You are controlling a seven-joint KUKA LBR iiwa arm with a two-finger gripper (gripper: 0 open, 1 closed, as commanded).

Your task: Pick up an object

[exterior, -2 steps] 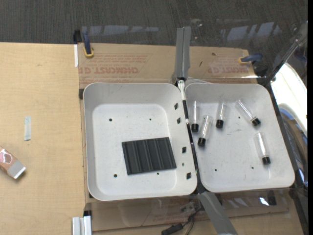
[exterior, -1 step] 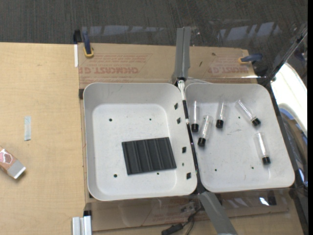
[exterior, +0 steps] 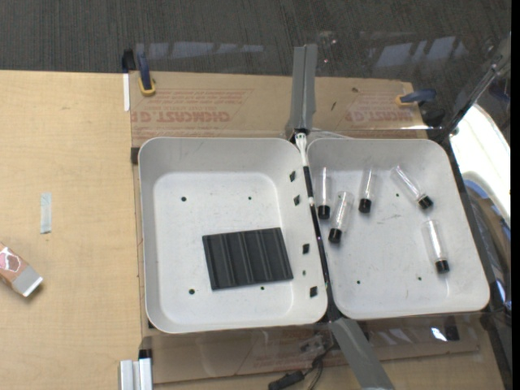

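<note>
**Camera view: picking a target that gives a clean grasp**

Candidates lie in both bins. The left bin point(exterior: 148, 218) holds one flat black ribbed pad point(exterior: 248, 258), lying near the middle of the floor, slightly turned. The right bin point(exterior: 478, 276) holds five clear tubes with black caps. Two of them, the wall tube point(exterior: 323, 193) and its neighbour point(exterior: 338, 218), lie just beside the divider and near each other. A third tube point(exterior: 366, 192) lies a little further in, and a slanted tube point(exterior: 410, 188) lies toward the back. The lone tube point(exterior: 435, 246) sits well apart from the rest. Whether the fingers are open or closed cannot be told.

My judgement is that the lone tube is the best choice, since there is free floor on both of its long sides. The fingers should come down straddling it across its width, centred on the body rather than the cap, because a round tube is likely to roll or squirt out if pinched off-centre. The pair by the divider risks a wall strike or a double pick. The pad looks too flat and wide to pinch except at an edge.
</note>
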